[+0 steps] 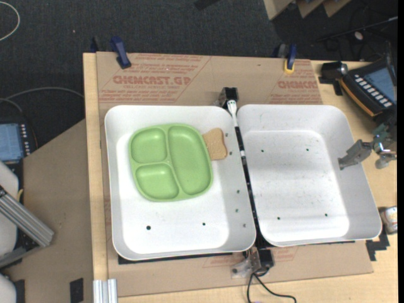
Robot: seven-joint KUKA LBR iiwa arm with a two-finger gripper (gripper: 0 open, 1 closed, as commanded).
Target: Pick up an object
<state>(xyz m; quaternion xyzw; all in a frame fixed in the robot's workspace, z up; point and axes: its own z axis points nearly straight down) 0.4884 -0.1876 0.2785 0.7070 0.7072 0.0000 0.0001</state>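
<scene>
Plate [170,163] (green, 3 compartments) lies in the left bin [126,232], a tan sponge [216,144] touching it. Claw [361,153] hovers far right; I cannot tell its state. Flat rim may slip.

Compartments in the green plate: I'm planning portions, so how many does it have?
3. The green plate in the left bin has one tall compartment on its right side and two smaller ones stacked on its left.
</scene>
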